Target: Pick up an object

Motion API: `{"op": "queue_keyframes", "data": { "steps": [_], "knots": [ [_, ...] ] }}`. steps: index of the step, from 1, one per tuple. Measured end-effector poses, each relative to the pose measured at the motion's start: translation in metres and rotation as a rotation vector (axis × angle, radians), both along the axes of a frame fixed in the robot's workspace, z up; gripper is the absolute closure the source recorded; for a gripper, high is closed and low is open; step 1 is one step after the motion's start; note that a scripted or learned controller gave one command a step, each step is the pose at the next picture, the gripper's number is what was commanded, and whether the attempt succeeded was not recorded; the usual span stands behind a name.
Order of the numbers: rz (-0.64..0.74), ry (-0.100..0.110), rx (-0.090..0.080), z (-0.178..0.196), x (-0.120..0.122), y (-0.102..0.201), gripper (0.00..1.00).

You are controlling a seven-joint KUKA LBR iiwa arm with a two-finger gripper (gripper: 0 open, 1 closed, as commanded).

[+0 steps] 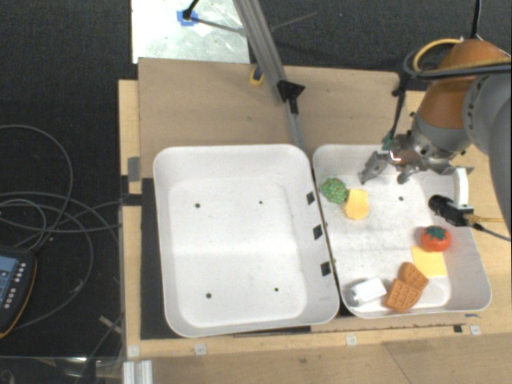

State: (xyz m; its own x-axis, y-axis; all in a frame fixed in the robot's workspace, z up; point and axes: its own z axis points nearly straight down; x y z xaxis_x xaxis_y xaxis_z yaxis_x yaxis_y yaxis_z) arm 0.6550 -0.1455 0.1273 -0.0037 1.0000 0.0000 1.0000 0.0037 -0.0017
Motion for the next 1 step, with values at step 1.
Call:
{"op": "queue_keyframes", "data": {
  "steps": [1],
  "knots": [
    [0.001,0.000,0.000,-0.0382,0.0001,0.0006,0.00]
  ]
}}
